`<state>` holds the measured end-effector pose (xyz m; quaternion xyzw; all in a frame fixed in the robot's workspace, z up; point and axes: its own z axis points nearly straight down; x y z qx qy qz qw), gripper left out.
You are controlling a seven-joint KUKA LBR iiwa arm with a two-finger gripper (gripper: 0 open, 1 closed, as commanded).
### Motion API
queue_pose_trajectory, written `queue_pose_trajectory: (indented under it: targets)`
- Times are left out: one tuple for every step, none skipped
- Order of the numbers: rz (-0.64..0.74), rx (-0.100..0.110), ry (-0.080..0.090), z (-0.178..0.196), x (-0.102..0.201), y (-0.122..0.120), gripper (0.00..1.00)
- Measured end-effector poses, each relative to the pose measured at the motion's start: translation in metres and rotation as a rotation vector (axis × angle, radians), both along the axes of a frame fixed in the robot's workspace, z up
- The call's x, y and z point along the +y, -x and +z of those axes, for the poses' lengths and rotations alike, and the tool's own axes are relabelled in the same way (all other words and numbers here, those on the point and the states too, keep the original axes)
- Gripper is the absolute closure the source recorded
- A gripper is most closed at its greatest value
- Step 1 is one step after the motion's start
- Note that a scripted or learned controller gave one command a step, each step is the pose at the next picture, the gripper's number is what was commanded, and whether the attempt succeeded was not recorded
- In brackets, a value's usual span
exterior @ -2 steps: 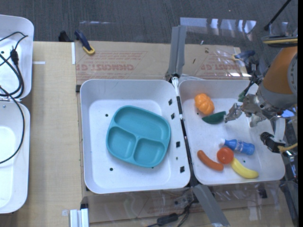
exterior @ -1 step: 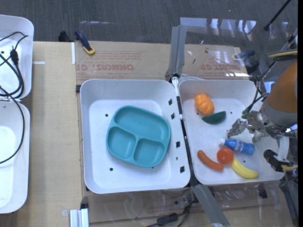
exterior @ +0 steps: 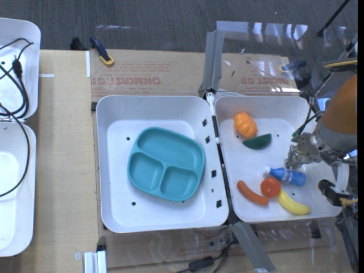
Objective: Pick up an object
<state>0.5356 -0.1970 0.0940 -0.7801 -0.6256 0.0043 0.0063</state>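
Note:
The right bin point(exterior: 230, 201) holds several toy items. An orange pumpkin-like piece point(exterior: 245, 124) lies near its back, with a dark green wedge point(exterior: 257, 142) just in front of it. Nearer the front are a blue bottle point(exterior: 288, 177) lying on its side, a red-orange ball point(exterior: 270, 186), an orange sausage-shaped piece point(exterior: 252, 192) and a yellow banana point(exterior: 293, 203). My gripper point(exterior: 296, 157) hangs at the bin's right side, just above and behind the blue bottle. Nothing can be seen held in it.
The left bin point(exterior: 108, 152) carries a teal divided plate point(exterior: 166, 164). A metal divider point(exterior: 211, 67) rises behind the two bins. The arm's orange band point(exterior: 344, 115) and cables crowd the right bin's right edge. White trays point(exterior: 14, 152) with black cables lie far left.

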Motion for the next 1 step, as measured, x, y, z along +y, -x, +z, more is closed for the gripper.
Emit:
queue_pose_trajectory:
  targets:
    - [-0.179,-0.006,0.007,0.1184,0.0952,-0.0045,1.0]
